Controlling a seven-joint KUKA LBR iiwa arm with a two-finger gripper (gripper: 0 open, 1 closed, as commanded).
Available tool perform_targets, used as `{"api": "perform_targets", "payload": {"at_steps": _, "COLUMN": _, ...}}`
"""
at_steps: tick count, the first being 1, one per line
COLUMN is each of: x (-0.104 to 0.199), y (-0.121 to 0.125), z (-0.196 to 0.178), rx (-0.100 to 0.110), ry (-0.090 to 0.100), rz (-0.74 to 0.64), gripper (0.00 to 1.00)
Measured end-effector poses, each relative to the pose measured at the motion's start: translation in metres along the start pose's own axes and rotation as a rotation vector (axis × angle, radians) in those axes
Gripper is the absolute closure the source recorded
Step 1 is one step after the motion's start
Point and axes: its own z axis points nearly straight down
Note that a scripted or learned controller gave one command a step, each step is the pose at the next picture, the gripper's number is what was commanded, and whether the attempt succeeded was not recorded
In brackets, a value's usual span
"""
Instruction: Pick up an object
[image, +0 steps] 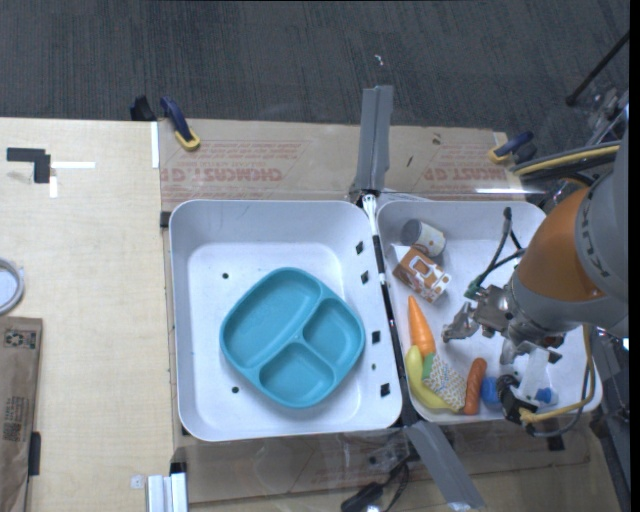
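Plywood surface (80, 250) fills the left of the view, with a black L-shaped marker (30, 160), a roll of tape (8, 288) at the edge and a brown cardboard piece (18, 390) below it. Next comes the left bin (190, 300), holding a blue three-part plate (292, 336) that lies flat and untouched. Beyond the grey divider (375, 140) sits the right bin (395, 215), where the pickable things lie: a small grey cup (428, 237) on its side, a brown-and-white box (421, 274), an orange carrot (420, 325), a yellow banana (420, 380) and a red sausage-like piece (474, 385). The pincer (487, 322) hangs low over this bin, just right of the carrot; whether it is spread or closed I cannot tell, and nothing is seen in its grip. So, by my reading, the pick is not yet made and the whole grasp and lift remain. Dark carpet (250, 50) lies behind, with blue-yellow clamps (180, 125) on the rear edge.
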Motion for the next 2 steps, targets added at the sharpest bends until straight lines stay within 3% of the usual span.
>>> {"api": "perform_targets", "payload": {"at_steps": 1, "x": -0.0007, "y": -0.0004, "z": -0.0083, "rx": 0.003, "ry": -0.001, "rz": -0.001, "gripper": 1.00}}
{"api": "perform_targets", "payload": {"at_steps": 2, "x": -0.0007, "y": -0.0004, "z": -0.0082, "rx": 0.003, "ry": -0.001, "rz": -0.001, "gripper": 0.00}}
